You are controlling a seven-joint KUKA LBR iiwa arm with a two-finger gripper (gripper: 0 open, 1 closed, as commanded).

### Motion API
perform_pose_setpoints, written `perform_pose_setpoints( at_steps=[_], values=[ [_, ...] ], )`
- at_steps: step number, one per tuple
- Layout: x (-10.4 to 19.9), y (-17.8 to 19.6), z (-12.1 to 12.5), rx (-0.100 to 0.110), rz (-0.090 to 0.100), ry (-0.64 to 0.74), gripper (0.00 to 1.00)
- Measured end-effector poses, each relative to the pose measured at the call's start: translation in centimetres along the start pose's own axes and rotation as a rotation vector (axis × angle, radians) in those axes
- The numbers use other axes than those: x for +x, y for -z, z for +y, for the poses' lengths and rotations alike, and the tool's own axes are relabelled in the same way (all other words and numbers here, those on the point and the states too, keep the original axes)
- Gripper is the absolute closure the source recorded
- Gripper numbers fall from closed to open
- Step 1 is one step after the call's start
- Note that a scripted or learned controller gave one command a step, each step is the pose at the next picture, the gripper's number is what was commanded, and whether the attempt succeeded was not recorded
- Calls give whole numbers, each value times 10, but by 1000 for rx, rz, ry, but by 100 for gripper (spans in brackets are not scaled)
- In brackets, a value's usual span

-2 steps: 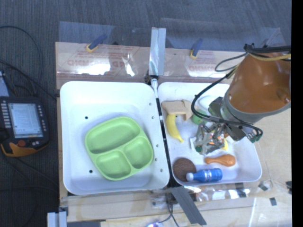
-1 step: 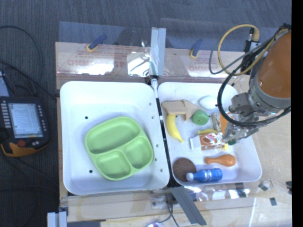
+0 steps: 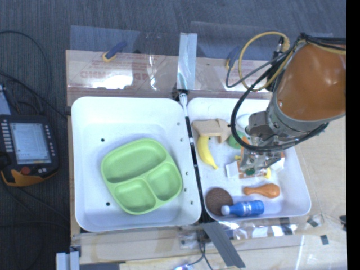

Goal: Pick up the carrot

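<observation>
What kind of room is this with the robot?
Probably a robot lab: a robot arm works over two white bins of toy food, and a control pad lies on the carpet.

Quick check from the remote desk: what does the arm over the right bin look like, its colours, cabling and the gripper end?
The arm shows a bulbous orange section above a grey metallic wrist ring. Black cables and a yellow hose loop off its side. The gripper beneath is a small, cluttered metal assembly; finer detail is unclear.

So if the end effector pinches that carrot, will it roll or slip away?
Probably. The carrot looks smooth, rounded and tapered, so it may squirt out or roll. It lies flat in the right bin near the blue bottle, which could get nudged.
</observation>
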State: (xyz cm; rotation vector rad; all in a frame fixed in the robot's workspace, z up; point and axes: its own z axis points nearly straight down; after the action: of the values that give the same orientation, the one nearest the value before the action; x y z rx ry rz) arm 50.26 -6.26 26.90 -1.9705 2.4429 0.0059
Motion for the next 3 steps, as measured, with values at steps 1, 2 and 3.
perform_pose_setpoints(
  at_steps=[1, 2, 3],
  values=[
    [-54, -85, -50, -9, -1, 114, 100],
    [-62, -85, -80, 2, -1, -75, 100],
    [-113, -85, -97, 2, 0, 59, 100]
  ],
)
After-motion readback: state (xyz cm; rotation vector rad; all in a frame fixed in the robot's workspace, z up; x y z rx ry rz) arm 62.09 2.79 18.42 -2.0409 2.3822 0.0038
